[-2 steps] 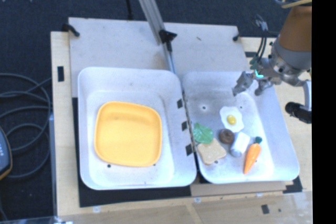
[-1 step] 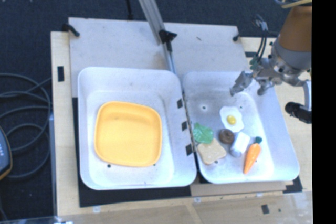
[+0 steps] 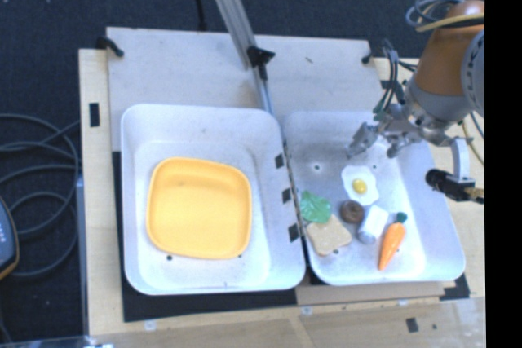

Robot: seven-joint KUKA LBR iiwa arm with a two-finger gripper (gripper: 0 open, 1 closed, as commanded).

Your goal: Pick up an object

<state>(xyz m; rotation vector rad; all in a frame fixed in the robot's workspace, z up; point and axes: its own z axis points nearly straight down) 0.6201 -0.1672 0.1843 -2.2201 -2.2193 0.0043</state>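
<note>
i see the gripper [image 3: 377, 141] spread open and holding nothing, hovering over the right bin [image 3: 326, 134] just at 12 o'clock of the fried egg [image 3: 360, 183]. i'd drop straight down and centre the egg between the fingers, clear of the donut [image 3: 352, 212] at its 6 o'clock.

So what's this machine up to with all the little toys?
A robot arm reaches in from the right, its gripper over the right bin, above a toy fried egg. It holds nothing. Below the egg lie a doughnut, a green leaf, a slice of toast, a white can and a carrot. The left bin holds a yellow plate.
</note>
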